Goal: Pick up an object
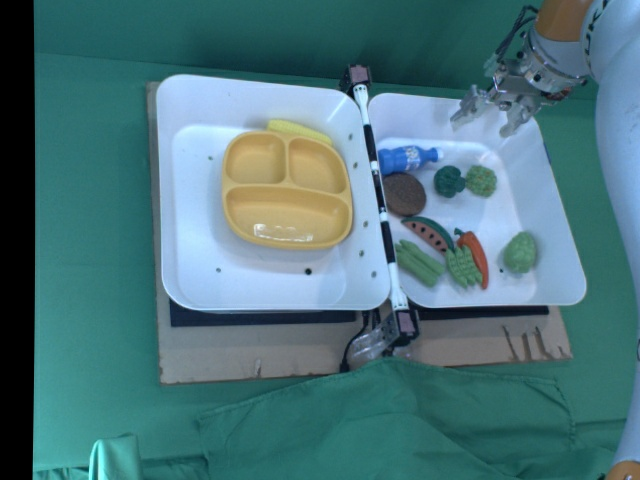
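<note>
Green cloth [400,418] nearest, bottom of frame. End effector [492,111] open, empty, hovering upper right over right bin [560,268]. Toy bottle [408,157] lies below-left: descend straight, straddle its narrow width, avoid divider [378,193].

Grey arm enters from upper right, orange band above the wrist at the frame's top edge. Wrist angled down and leftward. Gripper [491,111] hangs with both fingers spread apart, nothing between them.

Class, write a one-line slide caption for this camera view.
Open gripper hovers over right bin of toy food; yellow tray sits left.
</note>
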Action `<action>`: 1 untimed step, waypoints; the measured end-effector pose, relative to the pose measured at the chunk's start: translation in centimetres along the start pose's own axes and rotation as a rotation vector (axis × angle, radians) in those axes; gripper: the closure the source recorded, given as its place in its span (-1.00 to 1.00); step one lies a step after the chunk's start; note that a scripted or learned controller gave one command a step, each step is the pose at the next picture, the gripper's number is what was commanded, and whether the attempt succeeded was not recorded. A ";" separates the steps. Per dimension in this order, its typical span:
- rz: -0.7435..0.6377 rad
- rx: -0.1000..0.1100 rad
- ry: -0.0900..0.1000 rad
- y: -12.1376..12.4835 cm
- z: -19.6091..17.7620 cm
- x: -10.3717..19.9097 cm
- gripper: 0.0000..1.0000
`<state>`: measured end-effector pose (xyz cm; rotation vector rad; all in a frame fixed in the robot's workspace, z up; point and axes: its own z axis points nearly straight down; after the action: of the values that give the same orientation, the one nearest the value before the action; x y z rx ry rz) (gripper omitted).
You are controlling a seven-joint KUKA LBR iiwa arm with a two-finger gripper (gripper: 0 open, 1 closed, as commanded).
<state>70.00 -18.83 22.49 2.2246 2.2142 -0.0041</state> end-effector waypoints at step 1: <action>-0.001 0.001 -0.004 0.0 3.0 1.7 -1.00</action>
<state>70.04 -17.12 19.51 2.2217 2.2142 -0.0095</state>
